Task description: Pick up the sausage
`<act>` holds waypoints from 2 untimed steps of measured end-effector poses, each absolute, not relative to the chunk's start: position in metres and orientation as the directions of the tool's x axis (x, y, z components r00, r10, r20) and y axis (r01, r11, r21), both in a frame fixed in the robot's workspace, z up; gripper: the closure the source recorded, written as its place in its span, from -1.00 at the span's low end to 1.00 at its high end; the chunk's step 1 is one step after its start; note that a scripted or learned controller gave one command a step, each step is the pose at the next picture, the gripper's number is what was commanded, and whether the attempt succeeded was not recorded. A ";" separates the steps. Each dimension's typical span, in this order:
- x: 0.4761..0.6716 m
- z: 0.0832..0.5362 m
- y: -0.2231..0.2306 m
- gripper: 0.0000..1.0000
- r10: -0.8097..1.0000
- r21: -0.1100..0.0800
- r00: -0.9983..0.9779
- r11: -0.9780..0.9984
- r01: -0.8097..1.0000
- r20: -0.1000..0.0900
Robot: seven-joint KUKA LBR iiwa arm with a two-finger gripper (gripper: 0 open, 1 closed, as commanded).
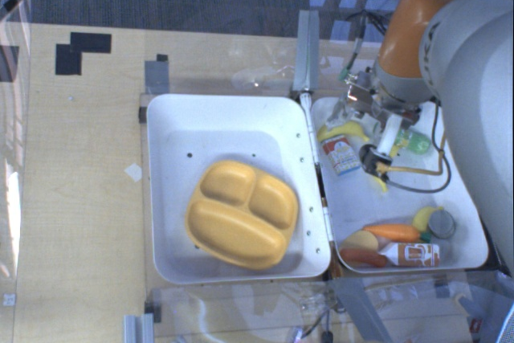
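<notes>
Gripper [361, 110] hangs over the right bin [422, 201] by the banana [340, 130] — open or closed, can't tell (poor angle) — sausage [363, 258] seemingly untouched, well apart.

Rounded, smooth grey arm [482, 76] with 1 glossy orange band [408, 32] above its wrist

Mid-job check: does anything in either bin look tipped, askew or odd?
Two things. The yellow three-section plastic plate sits skewed in the left white bin, seemingly upside down. The white orange-labelled bottle lies on its side in the right white bin, beside the reddish-brown sausage.
</notes>
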State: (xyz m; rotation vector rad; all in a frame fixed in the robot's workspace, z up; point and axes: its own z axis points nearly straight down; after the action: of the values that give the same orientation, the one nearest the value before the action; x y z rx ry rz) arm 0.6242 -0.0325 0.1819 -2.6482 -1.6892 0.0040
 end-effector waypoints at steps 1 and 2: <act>0.589 0.182 -0.014 -1.00 0.780 -0.003 0.626 -0.626 0.780 -0.003; 0.590 0.189 -0.013 1.00 0.785 -0.006 0.619 -0.619 0.785 -0.005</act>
State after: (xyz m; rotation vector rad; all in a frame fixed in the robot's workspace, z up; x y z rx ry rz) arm 0.5899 -0.0129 0.1895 -2.8241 -1.3691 0.0113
